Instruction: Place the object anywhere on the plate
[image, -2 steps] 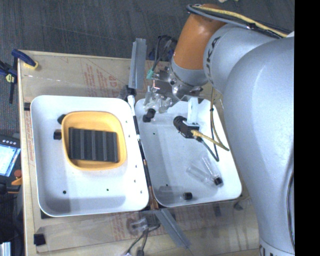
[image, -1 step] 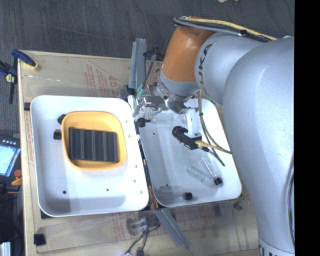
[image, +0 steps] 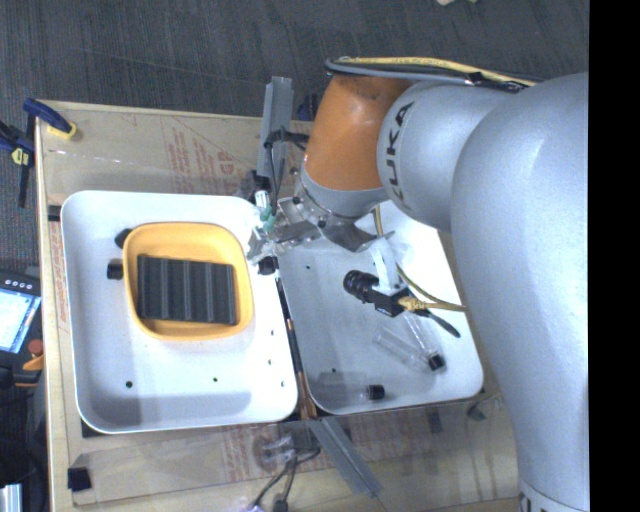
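Worktop (image: 150, 140), 2 bins (image: 160, 400): plate (image: 185, 232) in one, dark ridged block (image: 188, 290) on plate; jaws by plate's rim, open/closed can't tell.

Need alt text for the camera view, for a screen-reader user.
A dark ridged block lies on a yellow plate in the left white bin, while the pincer hangs by the seam between the bins. The right bin holds a clear plastic piece and a small black item.

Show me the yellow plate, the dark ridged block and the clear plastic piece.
yellow plate (image: 185, 236): camera view, top rim.
dark ridged block (image: 190, 290): camera view, middle.
clear plastic piece (image: 404, 350): camera view, middle.
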